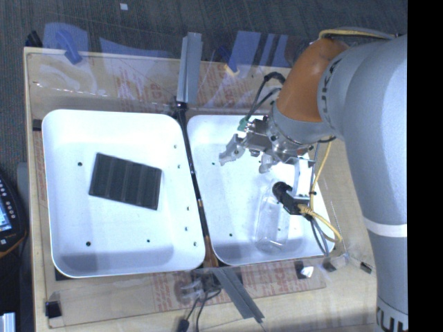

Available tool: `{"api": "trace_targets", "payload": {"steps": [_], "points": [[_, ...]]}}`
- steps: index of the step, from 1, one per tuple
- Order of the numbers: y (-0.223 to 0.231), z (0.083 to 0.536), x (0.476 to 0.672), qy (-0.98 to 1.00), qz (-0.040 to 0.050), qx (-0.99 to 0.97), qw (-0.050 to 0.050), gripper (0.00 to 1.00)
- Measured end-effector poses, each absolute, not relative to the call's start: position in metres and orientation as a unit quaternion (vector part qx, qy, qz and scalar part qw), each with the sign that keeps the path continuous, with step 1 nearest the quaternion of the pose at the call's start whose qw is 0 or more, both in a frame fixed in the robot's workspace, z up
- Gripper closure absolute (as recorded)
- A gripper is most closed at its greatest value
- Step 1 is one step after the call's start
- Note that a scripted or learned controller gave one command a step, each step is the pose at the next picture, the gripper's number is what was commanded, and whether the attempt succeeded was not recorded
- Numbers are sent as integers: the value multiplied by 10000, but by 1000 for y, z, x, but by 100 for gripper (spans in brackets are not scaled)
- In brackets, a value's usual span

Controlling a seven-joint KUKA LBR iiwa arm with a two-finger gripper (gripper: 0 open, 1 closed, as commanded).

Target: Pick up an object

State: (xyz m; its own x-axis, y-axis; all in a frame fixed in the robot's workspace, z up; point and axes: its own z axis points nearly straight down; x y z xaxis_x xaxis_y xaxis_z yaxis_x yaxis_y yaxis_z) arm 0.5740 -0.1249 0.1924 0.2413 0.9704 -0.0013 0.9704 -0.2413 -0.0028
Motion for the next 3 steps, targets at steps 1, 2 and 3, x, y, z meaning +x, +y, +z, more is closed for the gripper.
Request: {"api": "trace_targets", "payload": {"steps": [1, 2, 3], "points": [[-184, 232, 581, -5469, 13, -8372, 13, 0], [-163, 169, 519, -4261, 25, -9047, 30, 0], [-201, 210, 477, -4481, 4, -8940, 7, 0]]}}
